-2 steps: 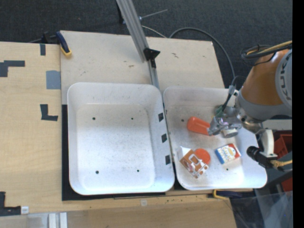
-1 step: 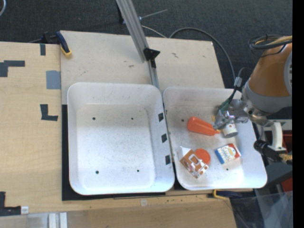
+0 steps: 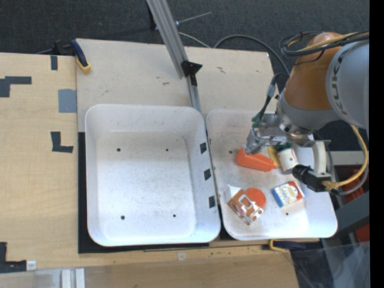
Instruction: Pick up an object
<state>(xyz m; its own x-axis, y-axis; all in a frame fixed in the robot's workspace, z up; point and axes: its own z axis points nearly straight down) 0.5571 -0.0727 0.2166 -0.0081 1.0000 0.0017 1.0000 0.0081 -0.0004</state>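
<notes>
Camera view: pincer (image 3: 257, 146) down over orange wedge (image 3: 255, 161) in right bin (image 3: 223, 125), grasp step; finger state impossible to tell. Next: close, lift straight.

My arm (image 3: 336, 83) reaches in from the right, its grey shell bulking large at the frame's edge, the orange band sitting just above the wrist. The wrist bends downward and leftward, carrying the gripper (image 3: 257, 144) low, pointing down and slightly left. Cables loop off the wrist housing. From my seat I cannot make out the gripper's state.
</notes>
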